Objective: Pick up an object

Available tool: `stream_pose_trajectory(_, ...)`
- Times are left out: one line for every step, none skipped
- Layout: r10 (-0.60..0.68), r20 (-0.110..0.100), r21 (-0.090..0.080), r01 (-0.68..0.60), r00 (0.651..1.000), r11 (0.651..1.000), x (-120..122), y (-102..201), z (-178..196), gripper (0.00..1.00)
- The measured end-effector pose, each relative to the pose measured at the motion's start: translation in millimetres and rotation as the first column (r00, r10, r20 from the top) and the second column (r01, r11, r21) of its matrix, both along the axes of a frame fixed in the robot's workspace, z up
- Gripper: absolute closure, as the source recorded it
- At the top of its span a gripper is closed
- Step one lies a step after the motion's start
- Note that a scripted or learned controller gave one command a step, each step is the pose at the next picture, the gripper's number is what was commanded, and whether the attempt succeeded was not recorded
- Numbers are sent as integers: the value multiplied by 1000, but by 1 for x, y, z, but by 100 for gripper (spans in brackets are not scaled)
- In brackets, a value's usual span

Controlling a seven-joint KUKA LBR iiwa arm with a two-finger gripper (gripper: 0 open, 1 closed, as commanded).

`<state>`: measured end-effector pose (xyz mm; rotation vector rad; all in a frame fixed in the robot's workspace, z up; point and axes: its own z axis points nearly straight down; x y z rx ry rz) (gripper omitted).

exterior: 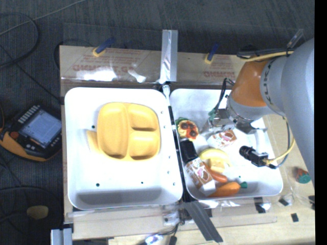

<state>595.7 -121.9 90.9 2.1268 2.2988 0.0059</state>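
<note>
My gripper (217, 118) hangs low over the upper middle of the right bin (196, 98), on the grey arm with the orange band (250, 88) that comes in from the right. Just below it lies a white and red packet (224, 136). To its left sits a small red, orange and black toy (186, 128). Further down are a black block (187, 150), a yellow fruit (215, 157), a brown carton (200, 173), a small sausage (219, 177) and an orange carrot (225, 189).
The left bin (76, 188) holds a yellow divided tray (127, 130). A black connector on a yellow cable (254, 154) hangs over the right bin's right side. A handheld device (37, 129) lies on the floor at far left.
</note>
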Motion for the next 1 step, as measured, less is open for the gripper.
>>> stream_pose_trajectory(0,1,0,0,1000,1000,0,0,-1,0)
